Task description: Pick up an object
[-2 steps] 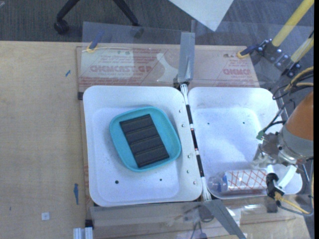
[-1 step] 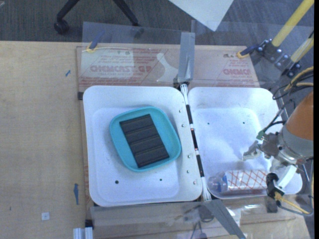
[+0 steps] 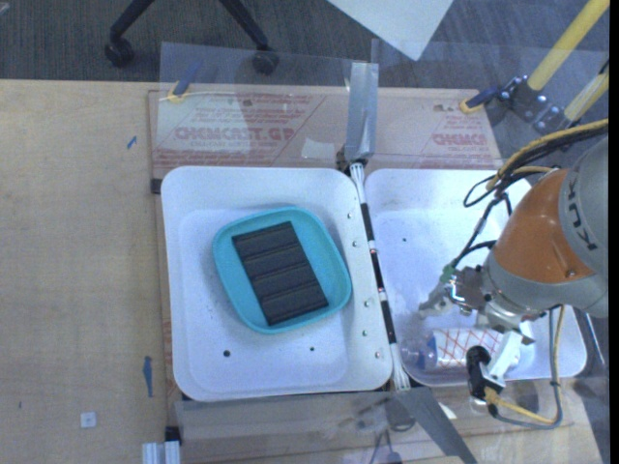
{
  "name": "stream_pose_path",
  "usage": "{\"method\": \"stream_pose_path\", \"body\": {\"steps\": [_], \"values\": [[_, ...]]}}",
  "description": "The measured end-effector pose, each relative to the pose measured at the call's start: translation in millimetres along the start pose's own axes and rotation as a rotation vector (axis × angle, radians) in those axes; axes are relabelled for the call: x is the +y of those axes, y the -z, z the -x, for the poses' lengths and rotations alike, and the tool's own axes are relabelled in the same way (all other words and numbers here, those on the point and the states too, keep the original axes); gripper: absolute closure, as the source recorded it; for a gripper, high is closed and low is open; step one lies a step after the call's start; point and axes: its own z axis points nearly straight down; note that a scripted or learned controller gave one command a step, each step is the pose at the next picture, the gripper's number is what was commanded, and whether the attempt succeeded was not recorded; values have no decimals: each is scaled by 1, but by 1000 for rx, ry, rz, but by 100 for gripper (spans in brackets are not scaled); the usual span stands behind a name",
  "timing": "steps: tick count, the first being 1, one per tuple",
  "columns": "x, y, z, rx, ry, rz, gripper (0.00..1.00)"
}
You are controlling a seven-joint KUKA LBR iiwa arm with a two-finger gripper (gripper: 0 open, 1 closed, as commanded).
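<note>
In the right bin (image 3: 426, 211), near its front edge, lies a clear item with a red-and-white checked label (image 3: 453, 341) and a bluish end (image 3: 407, 359) pointing left. My gripper (image 3: 462, 319) is low over this item, reaching in from the right, and the wrist covers part of it. The left bin (image 3: 193, 259) holds a teal plate (image 3: 232, 259), and a black ribbed block (image 3: 280, 273) lies on that plate, far from the gripper.
A ridge (image 3: 372, 269) separates the two bins. The grey and orange arm (image 3: 542, 240) covers the right side of the right bin. Behind the bins stands a clear panel with red lettering (image 3: 251, 133). Bare wooden bench (image 3: 68, 259) extends to the left.
</note>
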Motion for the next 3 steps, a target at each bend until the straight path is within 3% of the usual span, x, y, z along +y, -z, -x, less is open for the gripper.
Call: {"method": "stream_pose_path", "body": {"steps": [1, 2, 3], "values": [[17, 59, 53, -3, -36, -8, 0], [14, 53, 47, -5, -259, -7, 0], [34, 69, 100, -6, -566, -9, 0]]}}
